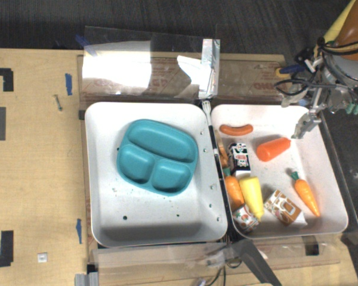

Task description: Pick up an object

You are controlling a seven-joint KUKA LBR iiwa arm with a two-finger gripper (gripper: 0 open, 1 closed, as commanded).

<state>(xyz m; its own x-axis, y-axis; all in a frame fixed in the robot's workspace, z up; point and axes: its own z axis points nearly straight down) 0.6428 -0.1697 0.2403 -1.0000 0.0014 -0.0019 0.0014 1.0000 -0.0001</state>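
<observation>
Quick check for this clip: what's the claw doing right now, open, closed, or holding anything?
Claw: above the top right corner of the right bin, nothing seen in it; open or closed cannot be told.

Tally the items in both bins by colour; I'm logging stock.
Teal: 1, tray
Orange: 4, sausage, pepper, carrot, carrot
Yellow: 1, corn
Printed cartons: 3
Total: 9

1 fixed overhead camera, slanted down, both bins framed
</observation>
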